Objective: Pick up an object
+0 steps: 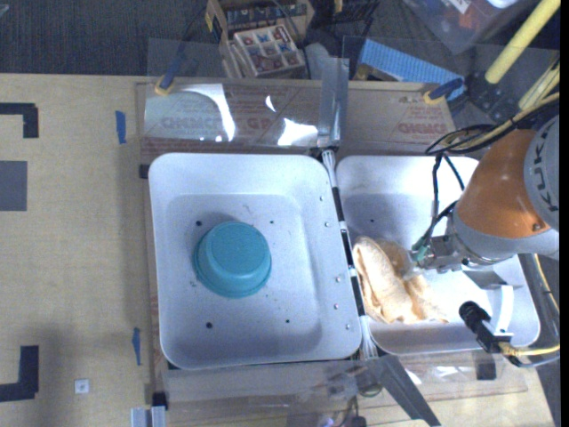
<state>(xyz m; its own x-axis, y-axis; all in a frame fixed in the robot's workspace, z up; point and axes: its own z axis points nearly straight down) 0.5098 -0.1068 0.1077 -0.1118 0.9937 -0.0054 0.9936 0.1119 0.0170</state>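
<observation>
Bench (71,238) of pale wood seen from above at a slant, bearing two shallow white bins side by side. Left bin (169,194), the larger in view, has rounded corners and a sunken floor with a few small dark holes. Right bin (382,185) touches it along a shared edge near the middle of the scene. Grey robot arm (511,203) with a broad orange band above the wrist reaches in from the right and hangs over the right bin, covering much of its far side; black cables loop over the arm's top. Behind both bins stands a low clear wall (240,118) with bright glare on it, and beyond that lies dark floor with clutter, including a small cardboard box (262,34) of items. Black square markings (22,118) and bits of blue tape (120,127) sit on the bench to the left. Teal bowl (233,258), round and turned upside down, rests on the floor of the left bin, a little left of centre, well apart from the arm. Crumpled tan object (387,283), soft-looking like cloth or a paper bag, lies in the right bin against its left wall. Gripper (420,263) sits low at the tan object's right edge, touching or nearly touching it; whether the jaws are spread or closed cannot be told from this angle.
</observation>
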